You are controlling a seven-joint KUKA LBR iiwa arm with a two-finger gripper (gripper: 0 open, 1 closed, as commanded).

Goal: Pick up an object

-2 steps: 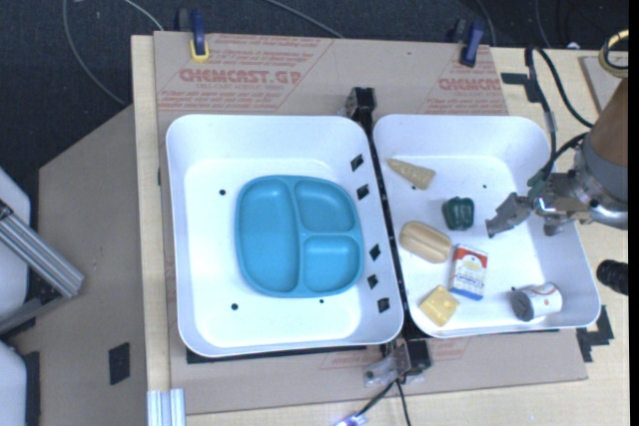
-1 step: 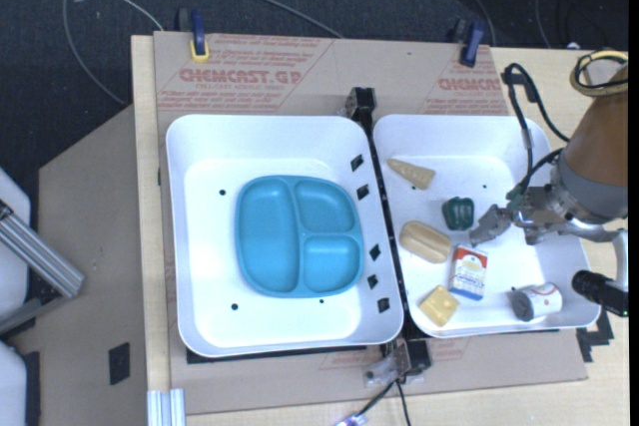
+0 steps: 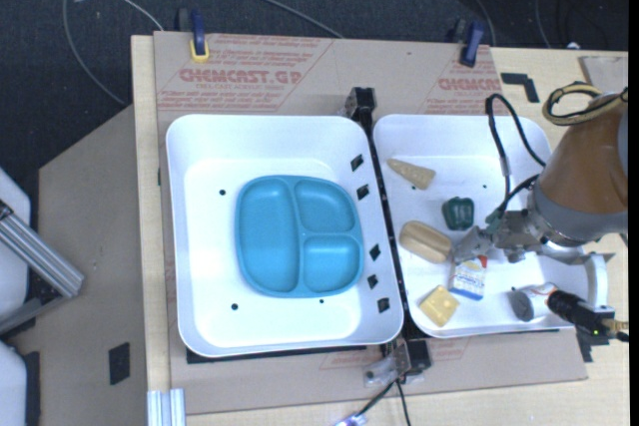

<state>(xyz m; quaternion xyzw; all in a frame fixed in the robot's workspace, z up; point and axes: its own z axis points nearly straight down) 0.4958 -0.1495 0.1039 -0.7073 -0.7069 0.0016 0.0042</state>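
The right bin (image 3: 439, 137) holds several small objects. A tan wedge (image 3: 411, 173) lies near its back, with a dark green piece (image 3: 458, 211) a little in front of it. A tan oblong block (image 3: 424, 240) sits at the left, and a yellow block (image 3: 437, 304) sits near the front wall. A small white, blue and red item (image 3: 467, 281) and a grey lump (image 3: 522, 303) also lie near the front. My gripper (image 3: 475, 249) hangs low between the oblong block and the white item, just above the latter. I see nothing held in it.
The left bin (image 3: 190, 214) carries a blue divided plate (image 3: 298, 234). A black divider with clips (image 3: 371, 205) runs between the bins. The arm's grey body with its orange band (image 3: 589, 170) and a black cable (image 3: 504, 150) cover the right bin's right side.
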